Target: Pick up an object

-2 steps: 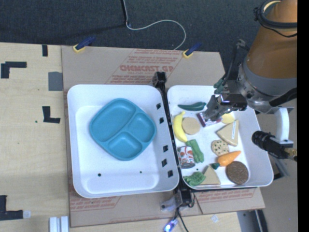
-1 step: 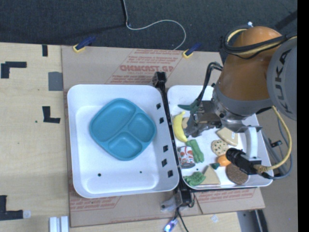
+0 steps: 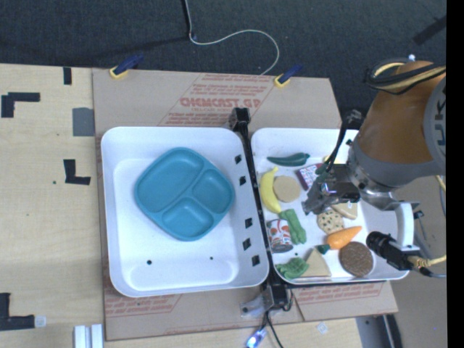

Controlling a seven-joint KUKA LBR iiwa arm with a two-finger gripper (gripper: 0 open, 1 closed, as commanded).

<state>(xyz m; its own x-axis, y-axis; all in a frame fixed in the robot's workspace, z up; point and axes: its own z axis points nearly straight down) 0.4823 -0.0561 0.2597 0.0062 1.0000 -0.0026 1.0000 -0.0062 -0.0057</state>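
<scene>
The gripper (image 3: 324,194) hangs low over the right bin (image 3: 328,138); finger state cannot be determined. Directly beneath lies the cookie (image 3: 329,219) — likely light, rigid, flat. Recommended grasp: across its edges — the adjacent carrot (image 3: 344,235) crowds one side.

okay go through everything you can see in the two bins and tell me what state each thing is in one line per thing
Blue plate: lying flat in the left bin, nothing on it.
Banana: lying flat in the right bin.
Carrot: on its side, leafy end pointing left.
Green pepper: lying flat near the far wall.
Can: tipped on its side.
Gripper: low over the right bin, fingers unclear.
</scene>
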